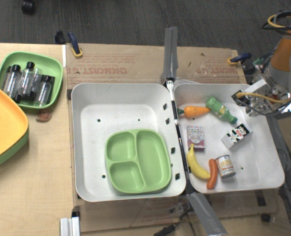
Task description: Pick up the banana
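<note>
Banana (197,164) lay at right bin's (271,178) lower left, beside a hot dog (212,173) and small can (226,165). Gripper (253,101) hovered over bin's upper right edge, well apart from banana; finger state could not be told.

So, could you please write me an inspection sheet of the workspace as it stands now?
Surface: wooden bench bearing two white bins; left bin holds a green divided tray.
Job's things: banana in the right bin, at its left wall, untouched.
Clutter: carrot, green bottle, small carton, black-and-white box, can, sausage.
Grippers: claw over the right bin's upper right corner, far from the banana.
Cables: yellow loop by the arm.
Surroundings: green dish of vials, orange plates, carpet.
</note>
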Available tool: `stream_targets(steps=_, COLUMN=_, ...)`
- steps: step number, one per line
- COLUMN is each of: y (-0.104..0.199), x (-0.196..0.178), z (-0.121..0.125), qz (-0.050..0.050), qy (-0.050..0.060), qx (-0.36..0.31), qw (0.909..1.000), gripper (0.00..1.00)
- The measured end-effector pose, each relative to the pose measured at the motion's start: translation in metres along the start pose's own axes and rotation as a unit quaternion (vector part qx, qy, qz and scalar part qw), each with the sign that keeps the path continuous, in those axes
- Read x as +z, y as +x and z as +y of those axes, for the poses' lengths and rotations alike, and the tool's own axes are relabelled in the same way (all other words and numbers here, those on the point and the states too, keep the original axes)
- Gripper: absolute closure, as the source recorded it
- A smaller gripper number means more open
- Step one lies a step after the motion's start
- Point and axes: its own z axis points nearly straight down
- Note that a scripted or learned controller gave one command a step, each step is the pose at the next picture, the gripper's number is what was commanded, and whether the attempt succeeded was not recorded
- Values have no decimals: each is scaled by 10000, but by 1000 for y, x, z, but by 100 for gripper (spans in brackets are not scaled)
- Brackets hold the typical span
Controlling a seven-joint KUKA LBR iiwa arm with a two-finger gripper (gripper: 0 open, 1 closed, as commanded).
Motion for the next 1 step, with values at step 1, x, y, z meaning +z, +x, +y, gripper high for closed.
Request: stream_targets(steps=1, y=-1, x=-9, z=0, qz=-9, qy=2, qx=-12, qw=10000, gripper=100)
